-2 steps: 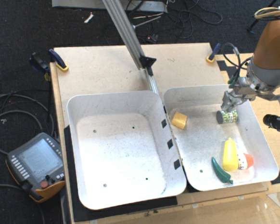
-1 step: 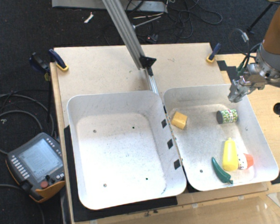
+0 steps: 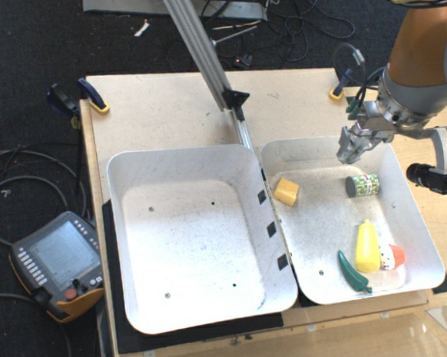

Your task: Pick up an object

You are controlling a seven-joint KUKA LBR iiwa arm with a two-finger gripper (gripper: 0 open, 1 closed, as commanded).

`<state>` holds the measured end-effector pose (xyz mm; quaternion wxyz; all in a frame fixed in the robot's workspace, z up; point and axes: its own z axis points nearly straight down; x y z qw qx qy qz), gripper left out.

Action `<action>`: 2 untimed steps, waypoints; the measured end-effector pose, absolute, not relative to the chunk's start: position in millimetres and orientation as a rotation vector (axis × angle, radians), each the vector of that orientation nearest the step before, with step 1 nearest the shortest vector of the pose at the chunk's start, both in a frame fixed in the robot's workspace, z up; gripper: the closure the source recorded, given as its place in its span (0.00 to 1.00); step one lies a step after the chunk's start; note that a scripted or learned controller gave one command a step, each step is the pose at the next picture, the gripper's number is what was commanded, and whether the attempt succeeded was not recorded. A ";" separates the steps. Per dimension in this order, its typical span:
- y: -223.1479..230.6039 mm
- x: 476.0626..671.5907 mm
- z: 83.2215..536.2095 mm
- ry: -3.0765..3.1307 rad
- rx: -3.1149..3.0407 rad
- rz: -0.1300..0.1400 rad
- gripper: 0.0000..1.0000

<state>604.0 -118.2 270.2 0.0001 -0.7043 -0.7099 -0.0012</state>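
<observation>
**Gripper hangs over the far edge of the right bin, objects lying below**

Camera view: The grey arm with its orange band enters from the right, and its gripper point(image 3: 352, 150) hangs above the far part of the right bin point(image 3: 314, 150), tilted down and to the left. The fingers point(image 3: 348, 152) look drawn close together with nothing between them, though they are small and dark here, so how far open they are I cannot tell.

The right bin holds several objects. A yellow block point(image 3: 286, 192) lies near the bin's left wall, well apart from the gripper. A small grey-and-green cylinder point(image 3: 363, 185) lies on its side just near of the gripper, not touching it. At the near end of the bin a yellow bottle-shaped toy point(image 3: 366, 247) lies lengthwise, touching a small white-and-orange object point(image 3: 391, 258) on its right. A curved green piece point(image 3: 352, 271) lies just beside the yellow toy on its left.

The left bin point(image 3: 131, 173) sits alongside, its right rim overlapping the right bin's left rim. Both rest on a light wooden table point(image 3: 164, 109). A teach pendant point(image 3: 56, 260) lies on the dark floor to the left of the table.
</observation>
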 end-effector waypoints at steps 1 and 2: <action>-56.7 609.6 255.1 -2.229 -2.211 -0.001 1.00; 5.4 623.0 245.3 -2.230 -2.212 -0.003 1.00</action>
